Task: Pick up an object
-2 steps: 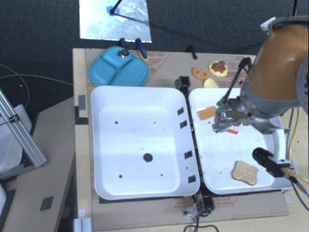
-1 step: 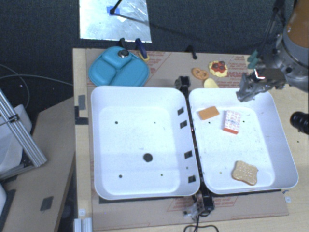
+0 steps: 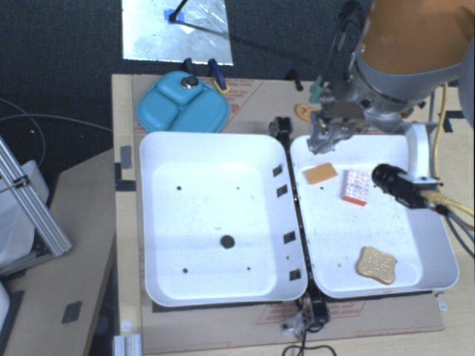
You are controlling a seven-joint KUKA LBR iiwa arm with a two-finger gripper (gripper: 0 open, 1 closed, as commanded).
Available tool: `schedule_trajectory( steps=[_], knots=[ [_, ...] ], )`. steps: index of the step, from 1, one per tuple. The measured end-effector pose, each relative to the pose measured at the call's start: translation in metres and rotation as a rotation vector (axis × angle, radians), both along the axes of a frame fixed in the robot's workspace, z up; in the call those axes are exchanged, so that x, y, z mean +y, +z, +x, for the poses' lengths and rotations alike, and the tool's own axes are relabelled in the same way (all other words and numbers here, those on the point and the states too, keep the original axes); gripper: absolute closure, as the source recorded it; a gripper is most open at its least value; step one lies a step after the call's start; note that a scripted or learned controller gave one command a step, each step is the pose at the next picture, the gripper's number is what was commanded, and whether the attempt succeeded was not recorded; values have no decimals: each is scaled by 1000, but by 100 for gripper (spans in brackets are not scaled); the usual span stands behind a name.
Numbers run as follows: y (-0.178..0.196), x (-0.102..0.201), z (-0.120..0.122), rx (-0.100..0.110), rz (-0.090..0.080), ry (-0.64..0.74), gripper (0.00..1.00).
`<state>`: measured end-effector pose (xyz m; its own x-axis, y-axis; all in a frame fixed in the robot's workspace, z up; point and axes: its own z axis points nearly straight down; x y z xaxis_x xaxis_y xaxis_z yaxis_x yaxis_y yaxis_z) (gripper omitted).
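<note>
Two white bins: left bin (image 3: 215, 221) centre frame, right bin (image 3: 415, 273) at right. Arm (image 3: 415, 28) upper right, gripper (image 3: 326, 141) low over right bin's upper-left corner. Jaw state: cannot tell; nothing seen held. Candidates below: toast-like piece (image 3: 376, 265) lower right, patterned box (image 3: 356, 187), orange square (image 3: 320, 173) just beneath. Approach step; next, descend and close.
</note>
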<state>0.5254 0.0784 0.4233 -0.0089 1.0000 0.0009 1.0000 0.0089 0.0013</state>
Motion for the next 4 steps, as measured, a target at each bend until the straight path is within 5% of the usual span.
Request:
schedule_trajectory(
  steps=[1,3,4],
  knots=[
    [10,56,-40,0,2,2,100],
    [31,53,-37,-7,2,8,100],
    [-20,-6,-39,3,-2,-13,100]
  ],
)
